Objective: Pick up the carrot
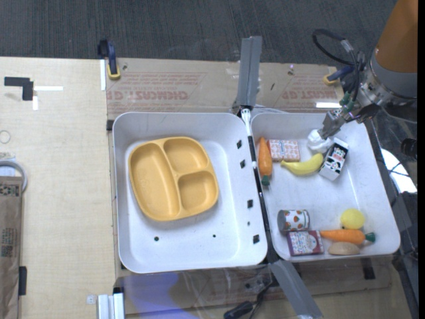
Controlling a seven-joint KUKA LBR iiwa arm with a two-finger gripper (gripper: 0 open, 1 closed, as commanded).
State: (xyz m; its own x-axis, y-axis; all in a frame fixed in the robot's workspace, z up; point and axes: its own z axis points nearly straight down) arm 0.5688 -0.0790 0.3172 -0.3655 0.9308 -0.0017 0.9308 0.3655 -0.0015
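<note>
- Yellow tray [174, 177] in left bin [126, 198].
- Right bin [382, 198]: banana [302, 165], can [293, 219], lemon [352, 218], cartons [284, 150].

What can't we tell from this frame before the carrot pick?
- Gripper finger state: too small and blurred in the camera view.
- Labels on the can and red box: too small to read.
- Arm: cut off by the right edge.
- Pale item beside the carrot: identity unclear.
</note>
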